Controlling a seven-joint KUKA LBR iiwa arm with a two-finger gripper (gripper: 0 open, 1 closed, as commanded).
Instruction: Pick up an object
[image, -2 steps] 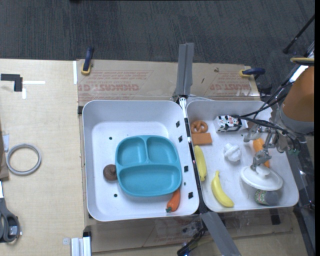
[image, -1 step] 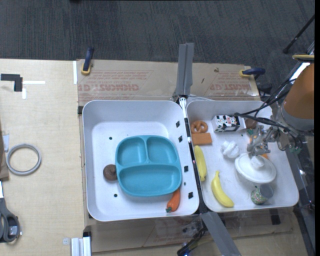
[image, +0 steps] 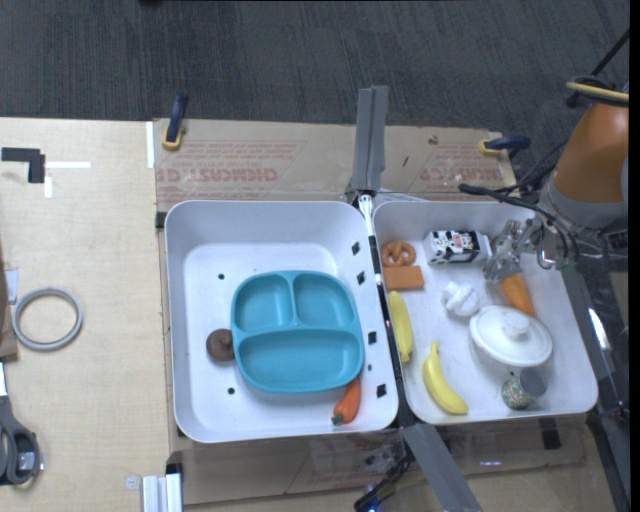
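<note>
My gripper (image: 505, 256) hangs over the back right part of the right bin (image: 575, 330), on the grey arm with its orange band (image: 597, 150). Just in front of it lies an orange carrot (image: 517, 294), and to its left a black-and-white item (image: 455, 245). Nothing shows as held. The same bin holds a pretzel (image: 398, 252), an orange block (image: 402, 277), a small white object (image: 460, 298), a white lidded bowl (image: 510, 336), two bananas (image: 400, 325) (image: 441, 381) and a greenish ball (image: 518, 392).
The left bin (image: 190, 300) holds a blue divided plate (image: 297, 330), a brown doughnut (image: 220, 345) and an orange pepper-like piece (image: 347, 402). A grey divider bar (image: 370, 140) runs between the bins. On the bench at left lie a tape ring (image: 45, 318) and scissors (image: 18, 452).
</note>
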